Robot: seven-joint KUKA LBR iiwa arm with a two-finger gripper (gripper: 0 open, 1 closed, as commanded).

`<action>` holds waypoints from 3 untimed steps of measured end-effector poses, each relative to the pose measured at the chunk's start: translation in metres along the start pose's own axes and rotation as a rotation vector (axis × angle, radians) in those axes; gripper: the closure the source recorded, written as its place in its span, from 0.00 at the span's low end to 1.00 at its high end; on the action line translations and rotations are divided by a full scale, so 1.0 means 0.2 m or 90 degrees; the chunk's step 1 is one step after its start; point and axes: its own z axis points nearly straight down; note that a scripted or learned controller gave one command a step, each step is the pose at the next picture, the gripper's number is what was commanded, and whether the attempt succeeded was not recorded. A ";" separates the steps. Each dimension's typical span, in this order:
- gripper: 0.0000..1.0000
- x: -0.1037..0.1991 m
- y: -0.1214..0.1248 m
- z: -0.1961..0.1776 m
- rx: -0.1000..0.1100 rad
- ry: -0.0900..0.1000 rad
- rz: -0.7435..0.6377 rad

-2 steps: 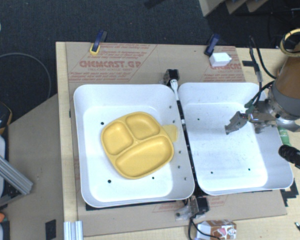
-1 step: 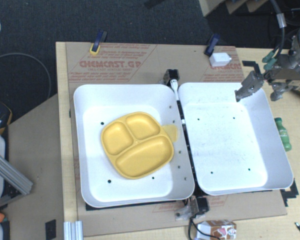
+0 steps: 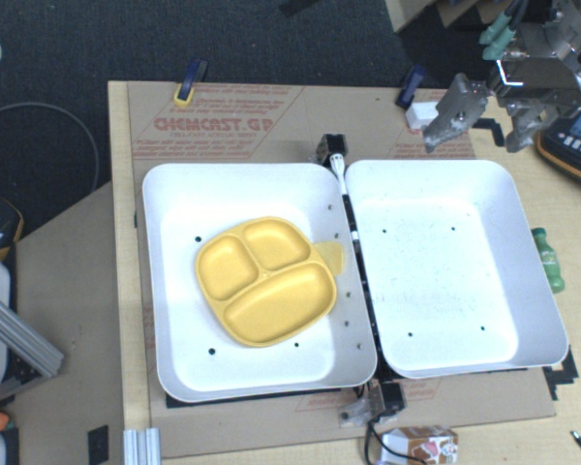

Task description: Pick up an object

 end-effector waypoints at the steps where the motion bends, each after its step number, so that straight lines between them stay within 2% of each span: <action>1: 0.00 -0.60 -0.01 0.04 0.010 -0.006 0.016; 2: 0.00 -1.00 -0.01 0.04 0.010 -0.006 0.014; 3: 1.00 -0.98 -0.01 -0.02 0.006 -0.007 0.008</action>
